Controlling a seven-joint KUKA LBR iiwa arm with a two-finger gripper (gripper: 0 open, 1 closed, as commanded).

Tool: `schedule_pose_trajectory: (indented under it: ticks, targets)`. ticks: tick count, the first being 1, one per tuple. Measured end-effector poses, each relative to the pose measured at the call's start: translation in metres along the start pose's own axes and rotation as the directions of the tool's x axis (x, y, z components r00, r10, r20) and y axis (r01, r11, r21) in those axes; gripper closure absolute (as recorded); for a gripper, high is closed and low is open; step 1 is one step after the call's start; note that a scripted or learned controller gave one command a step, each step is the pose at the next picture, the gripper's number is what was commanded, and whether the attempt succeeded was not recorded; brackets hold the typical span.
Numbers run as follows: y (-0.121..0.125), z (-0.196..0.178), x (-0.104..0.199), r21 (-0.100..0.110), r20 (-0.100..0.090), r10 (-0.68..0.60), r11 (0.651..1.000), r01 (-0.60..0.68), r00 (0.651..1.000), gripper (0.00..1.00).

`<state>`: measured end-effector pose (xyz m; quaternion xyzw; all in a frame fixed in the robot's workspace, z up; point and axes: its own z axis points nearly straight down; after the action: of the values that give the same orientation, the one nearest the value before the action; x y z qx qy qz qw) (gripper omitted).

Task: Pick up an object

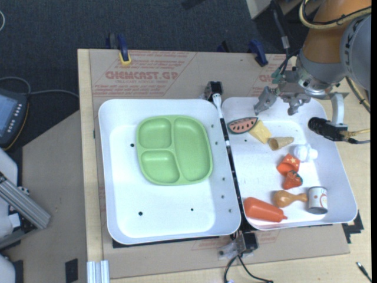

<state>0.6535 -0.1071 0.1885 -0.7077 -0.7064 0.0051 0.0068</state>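
Observation:
My gripper (278, 104) hangs over the far edge of the right bin (341, 175), its two fingers spread apart with nothing between them. Just in front of it lie a watermelon slice (242, 124) and a yellow cheese wedge (260, 132). Further along the bin are a small cone (281, 142), a white piece (304, 153), a red strawberry-like toy (288, 165), another red piece (292, 181), a brown drumstick (287, 198), a small can (317, 200) and an orange carrot (264, 210).
The left bin (118, 205) holds a green divided plate (175, 150). A black clip (213, 89) sits at the far end of the seam between the bins. A black cylinder (325, 128) sticks out beside the right bin's far right edge.

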Motion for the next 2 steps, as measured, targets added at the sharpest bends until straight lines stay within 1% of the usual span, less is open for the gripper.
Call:
schedule_pose_trajectory:
  ticks: [1, 2]
  targets:
    - [0.003, -0.010, 0.000, -0.016, 0.002, -0.002, 1.000, 0.002, 1.000, 0.00]
    - [0.011, 0.036, 0.002, -0.012, 0.002, -0.004, 1.000, 0.004, 1.000, 0.00]
